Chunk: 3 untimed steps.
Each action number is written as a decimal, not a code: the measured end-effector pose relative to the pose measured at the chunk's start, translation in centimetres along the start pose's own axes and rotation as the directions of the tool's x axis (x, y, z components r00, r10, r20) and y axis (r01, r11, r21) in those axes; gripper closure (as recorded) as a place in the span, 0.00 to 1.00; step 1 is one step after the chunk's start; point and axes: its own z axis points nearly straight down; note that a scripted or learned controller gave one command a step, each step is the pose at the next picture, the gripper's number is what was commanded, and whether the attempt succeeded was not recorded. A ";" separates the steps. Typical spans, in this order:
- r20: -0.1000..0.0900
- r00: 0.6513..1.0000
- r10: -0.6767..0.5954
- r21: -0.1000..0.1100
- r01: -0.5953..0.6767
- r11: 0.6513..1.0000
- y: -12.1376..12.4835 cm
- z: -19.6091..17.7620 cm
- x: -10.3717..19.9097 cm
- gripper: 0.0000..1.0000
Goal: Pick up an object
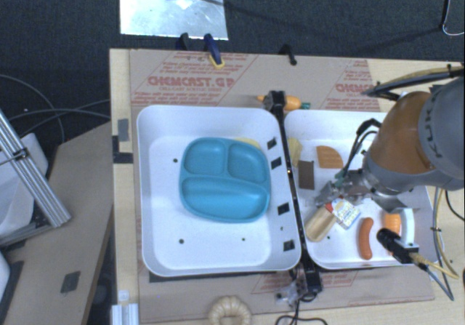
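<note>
Right now we see, nearest the camera, a pale rope ring (230,310) lying on the bench just below the bins. Above it, the left bin (156,243) holds a blue divided tray (224,178), roughly centred. The right bin (320,258) carries the loose items: a tan bread-roll-like piece (320,223) at its lower left, a small crinkly packet with red markings (344,213) just beside it, an orange-red sausage shape (365,237) to the right of that, and a short orange piece (392,222) near the right wall. Further back we see a dark brown rectangular block (306,174) by the divider and an orange-brown wedge (329,157) close behind it. The arm comes in from the right, orange band over the right bin, and the gripper (338,190) sits low just above the packet and roll. We cannot tell if its fingers are apart or closed, nor whether anything sits between them. At the far edge, a small orange object (291,103) rests on the brown board (189,80) behind the bins.
</note>
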 end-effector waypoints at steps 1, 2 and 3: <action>0.001 1.000 0.000 -0.004 0.000 1.000 0.1 -1.2 0.0 1.00; 0.003 1.000 0.001 -0.008 -0.001 1.000 0.5 -5.8 -0.9 1.00; 0.002 1.000 -0.004 -0.010 0.004 1.000 1.3 -11.4 0.0 1.00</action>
